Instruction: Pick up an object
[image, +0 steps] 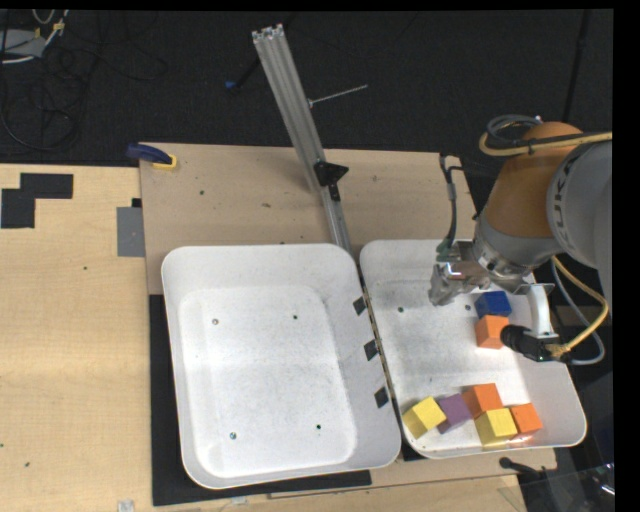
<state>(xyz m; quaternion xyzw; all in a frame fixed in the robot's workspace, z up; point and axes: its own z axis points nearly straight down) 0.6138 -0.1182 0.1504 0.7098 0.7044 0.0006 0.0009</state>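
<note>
End effector low in the right bin, blocks lying close by.

Nearest, at the right bin's (400, 265) front edge: a cluster of blocks, yellow (425, 414), purple (456, 409), orange (485, 397), yellow (496, 426), orange (526, 418), all touching or nearly so. Farther back, a lone orange block (490, 331) with a blue block (493, 303) just behind it. The end effector (447, 283) sits just left of the blue one; cannot tell whether it is spread or pressed together. Risk: closing beside the blue block rather than around it, nudging it off and coming up with nothing.
</note>
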